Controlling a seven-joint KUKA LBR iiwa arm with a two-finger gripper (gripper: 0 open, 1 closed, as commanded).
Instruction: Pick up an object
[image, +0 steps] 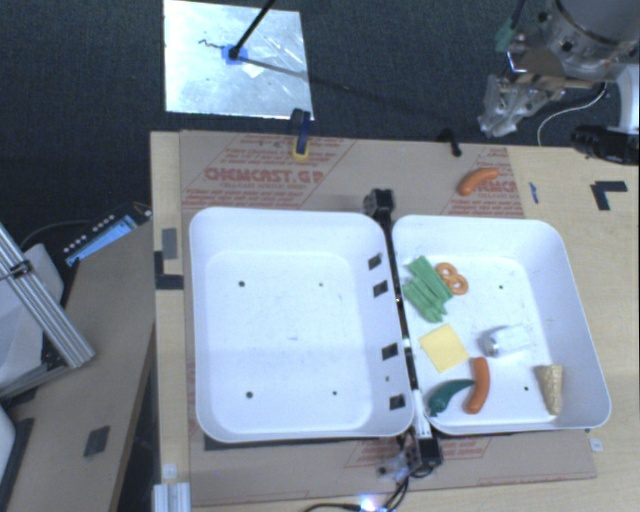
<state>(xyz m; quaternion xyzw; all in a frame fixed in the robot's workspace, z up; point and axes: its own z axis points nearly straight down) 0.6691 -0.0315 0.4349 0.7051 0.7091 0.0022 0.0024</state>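
Two white bins below me, right bin (570, 270) holding a yellow slice (444, 347), gripper (500, 112) beyond its far edge, grip state I cannot tell.

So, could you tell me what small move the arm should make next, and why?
Probably bring the gripper forward and down over the right white bin. It hangs beyond the bench's far edge, while the yellow square slice, orange sausage and other items lie in that bin.
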